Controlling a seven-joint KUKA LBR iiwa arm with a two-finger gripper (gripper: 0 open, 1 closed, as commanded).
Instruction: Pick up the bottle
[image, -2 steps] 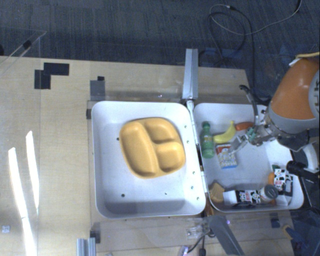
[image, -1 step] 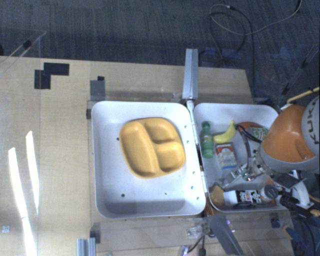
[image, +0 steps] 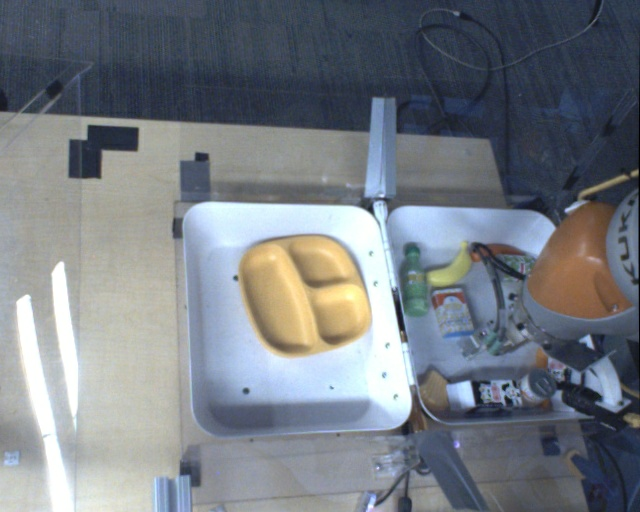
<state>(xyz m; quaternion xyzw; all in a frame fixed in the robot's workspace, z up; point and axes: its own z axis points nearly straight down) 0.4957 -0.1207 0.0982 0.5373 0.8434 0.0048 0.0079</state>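
Note:
A small green bottle (image: 413, 281) with a green cap lies along the left wall of the right bin (image: 520, 218), cap toward the back. My gripper (image: 487, 341) hangs low over the middle of that bin, under the orange-banded wrist, to the right of the green bottle and a little nearer the front, apart from it. A second, white bottle-like container (image: 492, 393) with a dark label lies on its side along the bin's front wall, just below the gripper. Nothing shows held in the gripper.
A yellow banana (image: 452, 266) and a flat printed packet (image: 453, 311) lie between the green bottle and the gripper. A brown item (image: 433, 381) sits in the front left corner. The left bin (image: 210, 380) holds a yellow divided tray (image: 303, 293).

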